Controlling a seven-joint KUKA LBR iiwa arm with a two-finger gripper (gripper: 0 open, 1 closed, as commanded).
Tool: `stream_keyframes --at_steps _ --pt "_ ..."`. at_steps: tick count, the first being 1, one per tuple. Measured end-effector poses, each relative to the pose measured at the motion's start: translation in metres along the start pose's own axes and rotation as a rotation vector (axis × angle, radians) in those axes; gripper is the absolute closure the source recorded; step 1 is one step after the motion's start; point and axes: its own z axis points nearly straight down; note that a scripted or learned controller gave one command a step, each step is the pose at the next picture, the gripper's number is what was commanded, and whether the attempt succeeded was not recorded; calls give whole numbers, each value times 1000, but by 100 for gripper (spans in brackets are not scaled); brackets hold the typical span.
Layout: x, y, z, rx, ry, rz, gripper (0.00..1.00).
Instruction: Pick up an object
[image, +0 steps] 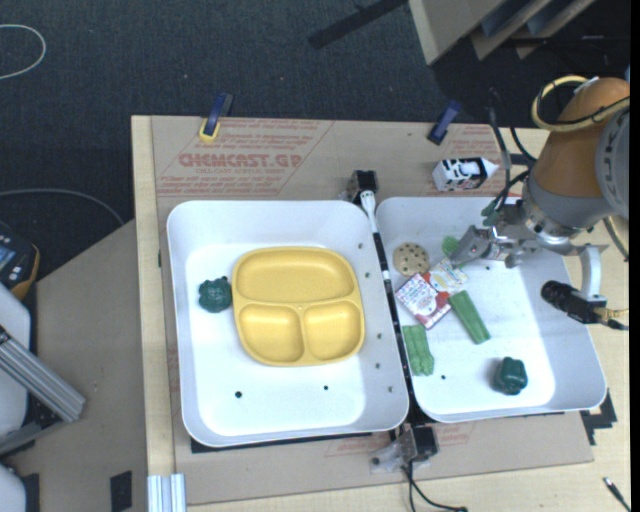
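The gripper (468, 246) hangs low over the right bin (560, 385), and it is hard to tell how it is set. The red packet (421, 298) lies just below, crowded by the cookie (406, 259) and green sticks (470, 316), so the grab may catch two things or slip off.

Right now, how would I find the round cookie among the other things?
Look in the right white bin, near its upper left corner. The round beige cookie with dark chips lies just above the red and white packet. It is the one flat, round, speckled thing there.
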Motion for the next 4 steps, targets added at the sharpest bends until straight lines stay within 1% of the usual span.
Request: stream_keyframes --at_steps 1,2,3,4 --pt "1 3 44 -10 2 1 0" --pt "1 6 28 -22 0 -1 100" --pt "0 9 -37 -16 -5 -1 100" --pt "0 10 -91 -16 -5 -2 100"
